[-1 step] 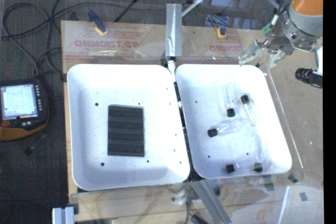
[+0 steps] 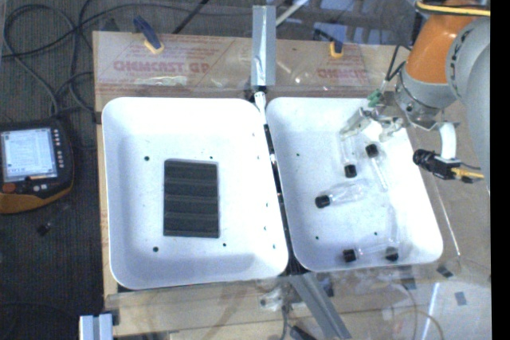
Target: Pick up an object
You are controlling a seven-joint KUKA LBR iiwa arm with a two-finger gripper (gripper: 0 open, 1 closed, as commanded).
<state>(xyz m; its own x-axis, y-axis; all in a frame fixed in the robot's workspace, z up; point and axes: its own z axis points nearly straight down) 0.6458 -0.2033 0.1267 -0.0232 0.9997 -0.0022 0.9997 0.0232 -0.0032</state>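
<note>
I hung my gripper over the right bin's far corner among clear bottles, nothing lifted yet, and whether it had hold of anything I couldn't tell.

Two white bins sit on a tan surface printed with faded red lettering, the left one carrying a black ribbed mat, the right one clear bottles with black caps beside a grey, orange-banded arm.
</note>
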